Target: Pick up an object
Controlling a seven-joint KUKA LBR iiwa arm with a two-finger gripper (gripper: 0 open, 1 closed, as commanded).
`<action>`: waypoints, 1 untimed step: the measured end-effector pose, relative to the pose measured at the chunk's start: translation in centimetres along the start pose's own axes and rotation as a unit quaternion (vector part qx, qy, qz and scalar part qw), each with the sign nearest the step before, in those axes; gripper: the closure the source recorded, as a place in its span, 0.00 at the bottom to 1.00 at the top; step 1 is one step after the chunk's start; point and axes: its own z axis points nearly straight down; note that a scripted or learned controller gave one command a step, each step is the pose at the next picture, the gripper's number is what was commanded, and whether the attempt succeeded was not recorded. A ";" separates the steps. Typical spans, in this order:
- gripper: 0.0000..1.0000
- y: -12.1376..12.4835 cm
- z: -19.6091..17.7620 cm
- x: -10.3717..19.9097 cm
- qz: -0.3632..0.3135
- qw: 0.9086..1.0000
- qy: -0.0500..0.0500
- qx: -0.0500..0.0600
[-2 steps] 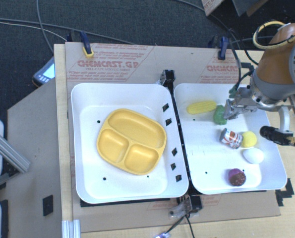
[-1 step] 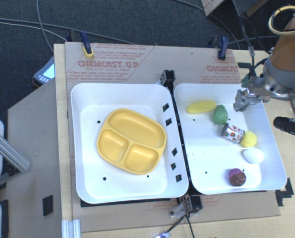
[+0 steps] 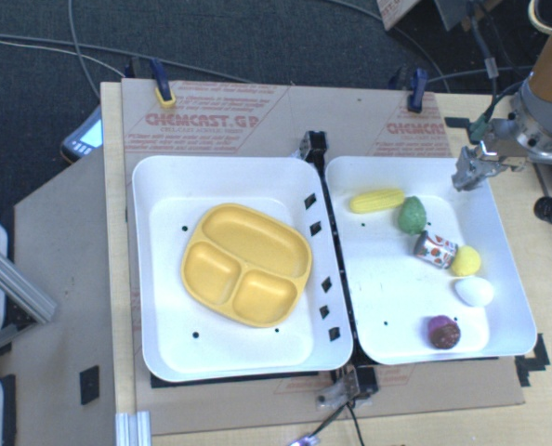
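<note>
Nearest you: purple plum-like fruit [image 3: 444, 332] by the right bin's [image 3: 387, 342] front wall, little room on that side. White egg [image 3: 474, 292] sits just behind it, close to the right wall. Lemon [image 3: 466, 261] touches a small red-and-white can [image 3: 435, 249] lying on its side; green broccoli-like piece [image 3: 412, 215] is just beside the can. Corn cob [image 3: 376, 201] lies near the back, apart from the walls. Your widest open floor in that bin is the left-centre, between the divider and the cluster.

Left bin [image 3: 164, 342] holds a yellow three-compartment tray [image 3: 246, 264], tilted, with a bare margin all round.

Gripper [image 3: 469, 172] hangs over the right bin's back-right corner, above the rim, touching no object. You can't tell its finger state from this angle.
</note>
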 end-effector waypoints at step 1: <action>1.00 -1.1 1.5 4.9 -0.002 1.000 0.002 0.005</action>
